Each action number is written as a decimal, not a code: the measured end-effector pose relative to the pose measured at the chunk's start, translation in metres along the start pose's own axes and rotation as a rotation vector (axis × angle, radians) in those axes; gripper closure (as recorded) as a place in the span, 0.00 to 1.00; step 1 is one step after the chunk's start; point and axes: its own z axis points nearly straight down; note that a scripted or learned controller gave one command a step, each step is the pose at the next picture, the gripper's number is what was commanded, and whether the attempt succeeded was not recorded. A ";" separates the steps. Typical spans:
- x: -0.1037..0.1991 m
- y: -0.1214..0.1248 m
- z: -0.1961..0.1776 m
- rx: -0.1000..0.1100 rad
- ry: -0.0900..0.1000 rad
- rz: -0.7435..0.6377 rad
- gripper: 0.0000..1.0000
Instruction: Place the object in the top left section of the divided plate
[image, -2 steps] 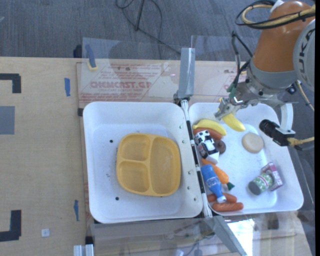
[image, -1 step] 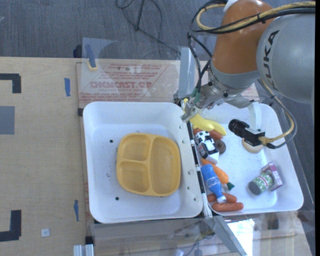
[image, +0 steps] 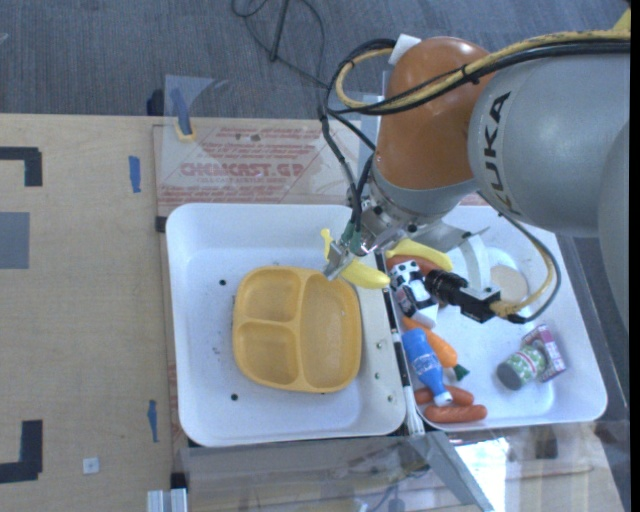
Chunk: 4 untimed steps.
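Tool sits low over the left bin, at the plate's upper right corner, hanging from the grey arm with its orange band. Cannot tell whether the fingers are open or closed; the tip is small and partly masked by the wrist.

A banana lies right at the tool tip, its yellow body stretching from the tool rightward across the divider between the two bins. A thin yellow stem pokes up just above and left of the tool. Whether the banana is between the fingers is not clear.

The plate is yellow, three-sectioned, directly below and left of the tool, flat on the left bin floor. Its rim nearly meets the tool tip.

Right of the tool, in the right bin: a black-and-white object just past the banana, a blue bottle below it, a carrot beside the bottle, sausages lower still, and a small can well off to the right. A yellow cable loops off the wrist above them.

The worktop is pale wood, far left of the tool, with blue tape marks.
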 end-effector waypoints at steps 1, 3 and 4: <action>0.066 0.042 0.013 -0.002 -0.002 0.011 1.00; 0.054 0.123 -0.038 -0.004 -0.003 0.260 0.00; 0.041 0.131 -0.089 -0.006 -0.005 -0.346 0.00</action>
